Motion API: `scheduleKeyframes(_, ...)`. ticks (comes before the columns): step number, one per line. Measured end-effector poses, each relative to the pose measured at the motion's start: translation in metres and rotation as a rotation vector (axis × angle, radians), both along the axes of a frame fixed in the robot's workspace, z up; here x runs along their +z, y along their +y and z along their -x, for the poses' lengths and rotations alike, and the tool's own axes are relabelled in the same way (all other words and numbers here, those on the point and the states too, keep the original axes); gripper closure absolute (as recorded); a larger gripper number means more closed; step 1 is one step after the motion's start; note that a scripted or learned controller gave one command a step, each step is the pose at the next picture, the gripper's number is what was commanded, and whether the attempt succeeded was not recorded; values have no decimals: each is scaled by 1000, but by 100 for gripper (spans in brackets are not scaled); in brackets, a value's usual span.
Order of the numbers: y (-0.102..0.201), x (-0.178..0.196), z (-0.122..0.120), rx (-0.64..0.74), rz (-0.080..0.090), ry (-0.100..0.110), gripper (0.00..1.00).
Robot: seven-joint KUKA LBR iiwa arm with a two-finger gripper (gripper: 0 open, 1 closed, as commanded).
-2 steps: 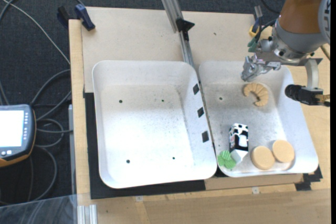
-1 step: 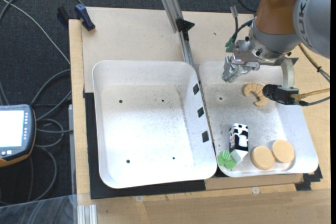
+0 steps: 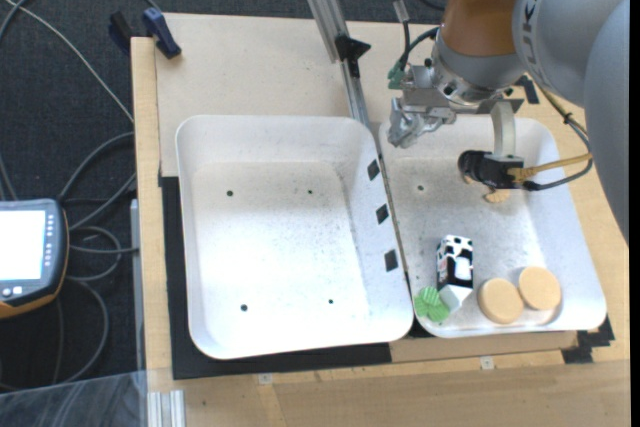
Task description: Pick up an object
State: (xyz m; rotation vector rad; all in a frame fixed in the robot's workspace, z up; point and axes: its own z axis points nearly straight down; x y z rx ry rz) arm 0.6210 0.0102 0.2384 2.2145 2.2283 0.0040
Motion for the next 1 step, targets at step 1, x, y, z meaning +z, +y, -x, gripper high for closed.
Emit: scheduleKeyframes(1,45,-8,2,-1,0,5,100)
